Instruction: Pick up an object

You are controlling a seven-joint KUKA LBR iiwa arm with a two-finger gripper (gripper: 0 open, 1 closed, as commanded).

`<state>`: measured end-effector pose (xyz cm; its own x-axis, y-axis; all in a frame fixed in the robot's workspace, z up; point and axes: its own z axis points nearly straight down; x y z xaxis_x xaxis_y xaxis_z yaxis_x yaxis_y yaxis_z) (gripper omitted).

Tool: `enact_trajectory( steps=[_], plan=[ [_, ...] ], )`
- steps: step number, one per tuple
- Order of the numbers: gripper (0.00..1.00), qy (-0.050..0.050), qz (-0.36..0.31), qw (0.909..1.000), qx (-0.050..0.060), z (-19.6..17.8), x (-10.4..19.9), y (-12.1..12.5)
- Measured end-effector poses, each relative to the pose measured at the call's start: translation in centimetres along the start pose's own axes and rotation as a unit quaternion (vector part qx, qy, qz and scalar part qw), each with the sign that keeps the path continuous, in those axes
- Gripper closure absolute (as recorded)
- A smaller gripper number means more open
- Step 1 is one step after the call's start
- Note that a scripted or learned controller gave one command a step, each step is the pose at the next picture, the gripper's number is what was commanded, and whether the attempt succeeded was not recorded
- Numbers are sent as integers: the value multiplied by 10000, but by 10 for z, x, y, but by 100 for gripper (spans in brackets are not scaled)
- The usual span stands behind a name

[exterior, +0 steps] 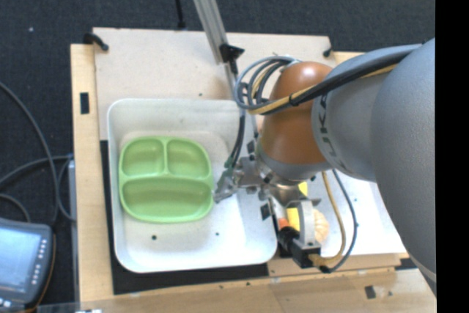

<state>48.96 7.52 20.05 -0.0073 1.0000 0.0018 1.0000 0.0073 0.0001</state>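
The green divided plate (165,180) lay in the left bin (183,260), its long axis across the view, with the claw (223,185) at its right rim; the claw's opening couldn't be told.

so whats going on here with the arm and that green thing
The grey and orange arm reaches in over the left white bin, with its claw down at the right edge of a green divided plate lying flat in that bin. The plate isn't lifted. Yellow and orange items sit under the arm.
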Motion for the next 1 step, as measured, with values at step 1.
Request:
enact_trajectory(
  steps=[1],
  plan=[
    [100, -2, 20, 10000, -13, -11, -3, 2]
  ],
)
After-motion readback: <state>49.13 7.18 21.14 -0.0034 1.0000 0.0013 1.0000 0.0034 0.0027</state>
